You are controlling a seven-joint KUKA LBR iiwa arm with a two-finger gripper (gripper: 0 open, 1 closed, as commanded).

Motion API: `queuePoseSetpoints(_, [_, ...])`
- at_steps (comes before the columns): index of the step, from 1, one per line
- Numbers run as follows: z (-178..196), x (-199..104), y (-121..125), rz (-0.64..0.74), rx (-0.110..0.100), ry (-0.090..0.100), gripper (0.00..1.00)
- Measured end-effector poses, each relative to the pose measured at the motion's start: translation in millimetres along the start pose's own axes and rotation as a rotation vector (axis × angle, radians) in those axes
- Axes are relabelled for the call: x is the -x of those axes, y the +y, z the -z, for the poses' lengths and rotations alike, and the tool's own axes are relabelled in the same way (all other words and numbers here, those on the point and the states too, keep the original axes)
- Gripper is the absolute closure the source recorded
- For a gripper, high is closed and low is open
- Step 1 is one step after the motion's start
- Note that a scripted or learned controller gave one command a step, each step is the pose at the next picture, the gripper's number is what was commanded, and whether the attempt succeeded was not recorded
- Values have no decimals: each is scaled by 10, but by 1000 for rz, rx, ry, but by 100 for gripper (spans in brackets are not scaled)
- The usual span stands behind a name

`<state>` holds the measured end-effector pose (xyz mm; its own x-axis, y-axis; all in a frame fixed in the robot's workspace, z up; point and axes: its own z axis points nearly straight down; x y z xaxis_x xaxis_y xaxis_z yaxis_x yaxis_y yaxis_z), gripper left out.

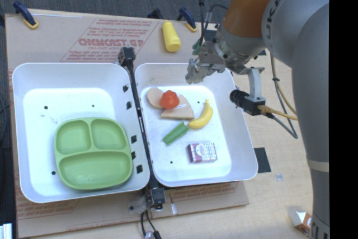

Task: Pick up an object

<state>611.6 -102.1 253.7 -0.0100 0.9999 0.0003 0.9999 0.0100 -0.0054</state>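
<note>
Hovering claw [197, 71] over right bin's [240, 137] far rim, above tomato [169, 99]

Fixed overhead camera, slanted down (both bins [78, 76] framed).

Print on the small box [202, 152] too small to read; sandwich [178, 112] partly under the tomato [169, 99].

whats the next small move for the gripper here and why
Probably a short shift toward the bin's centre, then down. The gripper hangs over the far edge of the right bin, with nothing visible between its fingers, while the tomato, banana and green pepper lie nearer the middle. The banana looks like the closest target.
</note>
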Motion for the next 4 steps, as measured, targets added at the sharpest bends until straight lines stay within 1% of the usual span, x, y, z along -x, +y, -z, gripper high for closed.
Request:
queuePoseSetpoints(1, [-541, -420, 423, -2, 2, -2, 100])
queuePoseSetpoints(2, [-462, -224, -447, -4, 1, -2, 100])
queuePoseSetpoints(3, [-89, -609, -1289, -2, 2, -1, 100])
queuePoseSetpoints(4, [-91, -605, -1290, -3, 2, -1, 0])
